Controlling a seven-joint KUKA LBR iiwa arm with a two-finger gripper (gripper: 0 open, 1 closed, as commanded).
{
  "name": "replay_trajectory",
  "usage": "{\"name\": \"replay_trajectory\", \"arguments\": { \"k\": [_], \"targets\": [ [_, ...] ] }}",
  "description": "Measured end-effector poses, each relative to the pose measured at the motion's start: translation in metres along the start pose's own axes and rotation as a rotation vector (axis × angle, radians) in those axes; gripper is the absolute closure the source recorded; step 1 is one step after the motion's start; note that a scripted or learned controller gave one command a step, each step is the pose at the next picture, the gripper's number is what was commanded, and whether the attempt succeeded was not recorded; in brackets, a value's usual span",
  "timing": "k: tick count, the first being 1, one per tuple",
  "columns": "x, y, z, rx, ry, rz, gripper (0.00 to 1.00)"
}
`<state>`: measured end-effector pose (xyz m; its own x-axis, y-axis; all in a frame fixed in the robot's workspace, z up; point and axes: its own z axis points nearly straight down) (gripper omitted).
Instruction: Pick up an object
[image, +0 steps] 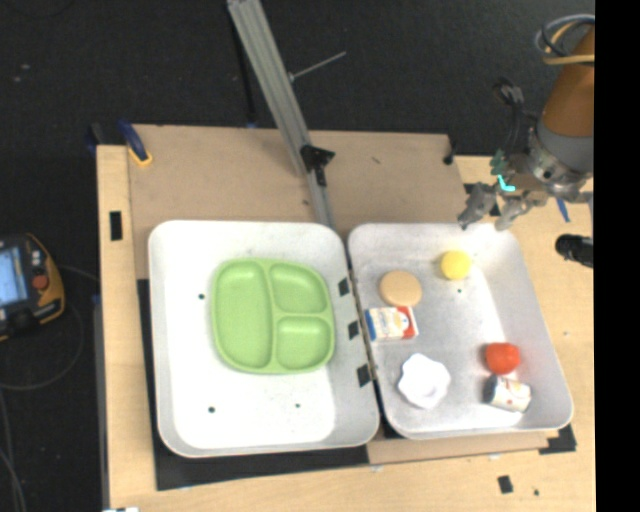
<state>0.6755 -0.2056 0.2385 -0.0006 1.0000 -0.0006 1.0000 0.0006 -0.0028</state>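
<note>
The green divided plate (271, 316) fills the left bin (180, 400). The right bin (530, 300) keeps the pickable bits loose; the yellow ball (456, 264) lies nearest the gripper (493, 211), which hangs spread and holding nothing above the far rim.

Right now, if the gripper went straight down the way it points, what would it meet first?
Probably the far rim of the right white bin, beside the small yellow ball; the gripper hangs above that corner, though depth is unclear.
</note>
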Motion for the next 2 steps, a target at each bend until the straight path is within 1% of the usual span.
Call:
{"name": "replay_trajectory", "arguments": {
  "k": [1, 2],
  "targets": [
    [0.000, 0.001, -0.003, -0.005, -0.001, -0.001, 0.00],
    [-0.007, -0.002, 0.040, -0.002, -0.002, 0.001, 0.00]
  ]
}}
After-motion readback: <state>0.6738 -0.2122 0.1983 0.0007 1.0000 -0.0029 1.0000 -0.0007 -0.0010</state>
